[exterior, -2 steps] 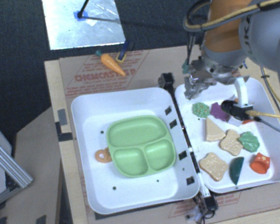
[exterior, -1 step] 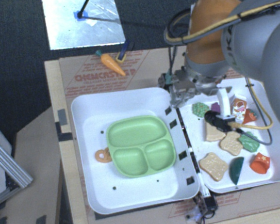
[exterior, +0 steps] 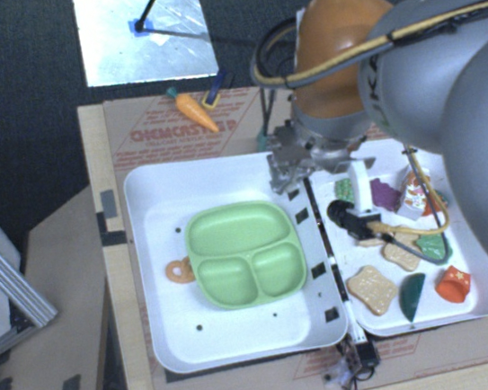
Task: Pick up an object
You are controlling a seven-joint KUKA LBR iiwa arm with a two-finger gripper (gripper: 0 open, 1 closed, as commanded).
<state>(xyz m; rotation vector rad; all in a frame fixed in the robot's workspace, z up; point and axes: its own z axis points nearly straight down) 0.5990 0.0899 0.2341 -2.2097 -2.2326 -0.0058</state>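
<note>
- The gripper [exterior: 289, 176] hangs over the far end of the divider between the two bins; spread or pressed together, can't tell from this angle
- Left bin [exterior: 161, 275]: a green plate [exterior: 244, 253] lies flat in the middle, with a small orange ring [exterior: 180, 271] touching its left edge
- Right bin [exterior: 485, 290]: the pickable pieces crowd here, with a bread slice [exterior: 372, 289] near the front, a dark green leaf [exterior: 413, 295] just beside it, a red piece [exterior: 454, 284] further right and a purple piece [exterior: 385, 195] further back
- A carrot [exterior: 195, 112] lies on the cardboard [exterior: 154, 139] behind the bins
</note>
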